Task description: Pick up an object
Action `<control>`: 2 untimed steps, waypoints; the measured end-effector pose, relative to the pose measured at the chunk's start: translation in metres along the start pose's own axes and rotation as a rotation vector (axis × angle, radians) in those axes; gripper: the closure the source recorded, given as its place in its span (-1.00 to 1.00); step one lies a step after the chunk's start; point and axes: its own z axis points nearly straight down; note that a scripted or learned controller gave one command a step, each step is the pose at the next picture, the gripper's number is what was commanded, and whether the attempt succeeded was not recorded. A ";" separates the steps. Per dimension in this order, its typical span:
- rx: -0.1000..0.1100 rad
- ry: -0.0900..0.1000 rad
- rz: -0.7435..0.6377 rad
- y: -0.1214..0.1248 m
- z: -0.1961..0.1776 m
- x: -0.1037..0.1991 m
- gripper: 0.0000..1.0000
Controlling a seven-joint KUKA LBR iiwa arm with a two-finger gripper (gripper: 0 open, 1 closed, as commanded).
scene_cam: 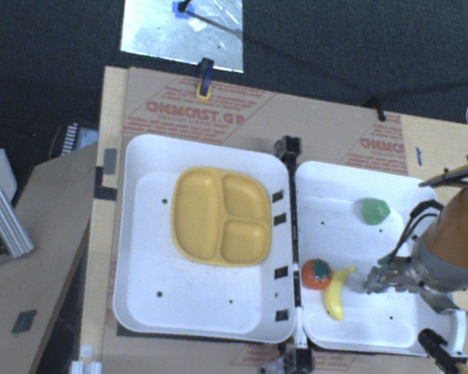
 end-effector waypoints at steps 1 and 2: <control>-0.003 -0.002 -0.001 -0.006 -0.059 -0.004 1.00; -0.004 -0.002 -0.004 0.003 -0.108 -0.012 1.00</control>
